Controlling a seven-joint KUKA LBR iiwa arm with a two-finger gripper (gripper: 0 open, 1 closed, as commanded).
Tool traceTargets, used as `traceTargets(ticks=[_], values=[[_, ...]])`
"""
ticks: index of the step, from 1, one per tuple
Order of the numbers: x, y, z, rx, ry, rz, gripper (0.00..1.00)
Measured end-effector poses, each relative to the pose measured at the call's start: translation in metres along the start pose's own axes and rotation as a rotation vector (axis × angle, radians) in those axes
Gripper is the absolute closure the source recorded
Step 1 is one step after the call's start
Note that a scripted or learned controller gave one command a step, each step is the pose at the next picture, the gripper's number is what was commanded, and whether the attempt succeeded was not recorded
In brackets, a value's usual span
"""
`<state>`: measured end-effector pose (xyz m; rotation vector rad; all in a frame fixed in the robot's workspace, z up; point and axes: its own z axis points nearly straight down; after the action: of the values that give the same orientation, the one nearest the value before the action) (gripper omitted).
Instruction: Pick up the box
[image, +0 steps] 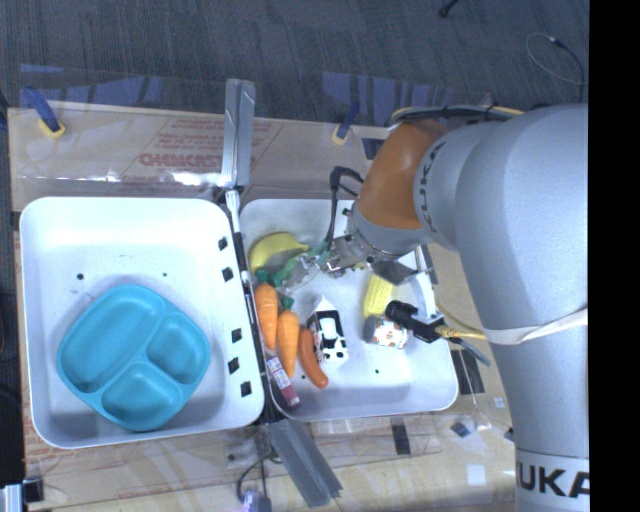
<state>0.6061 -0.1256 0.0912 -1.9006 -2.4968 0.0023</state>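
Note:
The box (328, 337) is a small carton with black and white cow patches, lying in the middle of the right bin (432, 392). My gripper (318, 262) hangs low over the back of that bin, up and slightly left of the box and apart from it. Its tip sits beside a yellow banana-like fruit (274, 248) and a small green piece (285, 270). Nothing shows between its tips.
Two orange carrots (277, 325) and a reddish sausage (311, 362) lie left of the box. A corn cob (378, 292) and a small white and red item (388, 335) lie to its right. A blue divided plate (135, 355) sits in the left bin (40, 240).

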Motion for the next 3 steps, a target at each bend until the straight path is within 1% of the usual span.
traceTargets(ticks=[1, 2, 3], values=[[-0.069, -0.068, -0.028, -0.006, -0.002, -0.037, 0.00], [-0.009, 0.003, 0.000, -0.002, -0.001, -0.009, 0.00], [-0.015, -0.012, 0.000, 0.002, 0.001, 0.023, 0.00]])
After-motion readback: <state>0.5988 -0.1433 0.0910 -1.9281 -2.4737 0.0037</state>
